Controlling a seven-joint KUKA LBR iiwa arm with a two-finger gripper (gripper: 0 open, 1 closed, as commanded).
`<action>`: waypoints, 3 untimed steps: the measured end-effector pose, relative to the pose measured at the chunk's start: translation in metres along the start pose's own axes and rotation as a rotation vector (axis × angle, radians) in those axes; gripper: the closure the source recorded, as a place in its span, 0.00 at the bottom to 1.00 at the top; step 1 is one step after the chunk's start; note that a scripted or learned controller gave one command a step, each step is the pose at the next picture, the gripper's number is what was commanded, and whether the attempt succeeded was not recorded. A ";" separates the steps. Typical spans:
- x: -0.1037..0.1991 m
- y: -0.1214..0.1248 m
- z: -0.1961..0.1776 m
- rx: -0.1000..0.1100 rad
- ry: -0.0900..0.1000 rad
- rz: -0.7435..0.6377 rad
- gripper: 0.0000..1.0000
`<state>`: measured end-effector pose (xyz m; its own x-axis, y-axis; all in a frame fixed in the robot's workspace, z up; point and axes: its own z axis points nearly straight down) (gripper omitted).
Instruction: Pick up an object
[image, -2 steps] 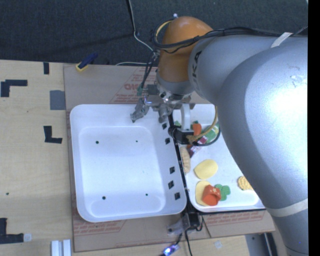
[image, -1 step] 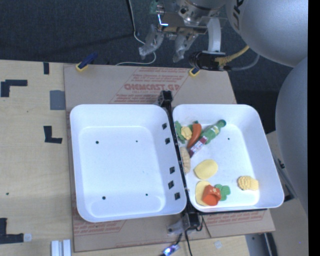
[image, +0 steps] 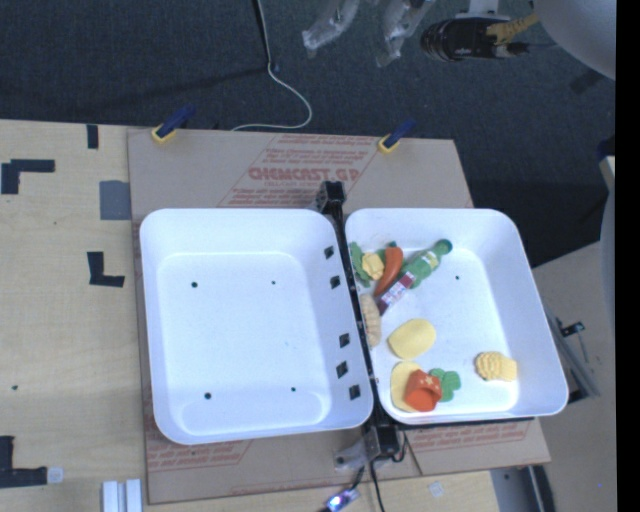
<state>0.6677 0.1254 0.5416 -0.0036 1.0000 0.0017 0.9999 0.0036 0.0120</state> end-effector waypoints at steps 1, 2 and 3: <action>0.086 -0.005 0.225 0.031 -0.005 -0.001 1.00; 0.109 0.000 0.095 0.000 0.003 -0.001 1.00; 0.108 0.000 0.001 0.002 0.001 0.000 1.00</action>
<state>0.6675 0.2339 0.5412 -0.0038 1.0000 0.0032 0.9999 0.0038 0.0098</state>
